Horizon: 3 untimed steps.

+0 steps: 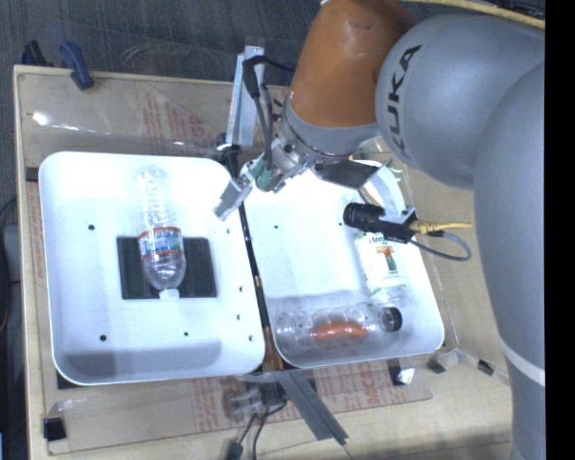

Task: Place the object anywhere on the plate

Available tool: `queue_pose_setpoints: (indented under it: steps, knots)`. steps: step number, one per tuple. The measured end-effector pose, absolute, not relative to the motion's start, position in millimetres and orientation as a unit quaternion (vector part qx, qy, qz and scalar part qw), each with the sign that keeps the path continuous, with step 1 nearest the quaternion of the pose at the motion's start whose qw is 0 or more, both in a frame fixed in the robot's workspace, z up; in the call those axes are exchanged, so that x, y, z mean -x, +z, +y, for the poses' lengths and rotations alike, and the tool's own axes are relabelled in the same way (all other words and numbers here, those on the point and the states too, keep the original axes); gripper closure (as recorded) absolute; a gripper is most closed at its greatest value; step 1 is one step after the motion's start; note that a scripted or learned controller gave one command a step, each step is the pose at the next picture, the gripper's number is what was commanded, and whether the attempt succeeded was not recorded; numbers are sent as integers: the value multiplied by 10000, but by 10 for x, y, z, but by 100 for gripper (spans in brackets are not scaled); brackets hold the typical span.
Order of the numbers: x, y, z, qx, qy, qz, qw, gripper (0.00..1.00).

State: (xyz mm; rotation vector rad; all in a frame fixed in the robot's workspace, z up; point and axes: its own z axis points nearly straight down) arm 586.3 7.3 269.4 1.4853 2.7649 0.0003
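Grey arm (460, 84) looms closest, over right bin (297, 257). Jaws (238, 197) above bin divider, opening unclear, nothing visibly gripped. Clear bottle (160, 242) left of jaws and below, lying on black plate (201, 266), left bin (77, 286).

The gripper (238, 195) hangs over the seam between the two bins. Left of it, a bottle (159, 241) lies on the plate (196, 268) in the left bin (67, 257). Right and nearer, two bottles (331, 329) (385, 262) lie in the right bin (297, 247).
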Motion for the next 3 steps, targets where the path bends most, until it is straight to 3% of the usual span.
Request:
queue_pose_setpoints:
  steps: [1,2,3]
  knots:
    - [-5799,2845,276,-4145,6,9100,24,0]
    - [-5536,2966,368,-2380,0,9713,13,0]
    - [-5696,1906,536,-3513,-13,9363,-20,0]
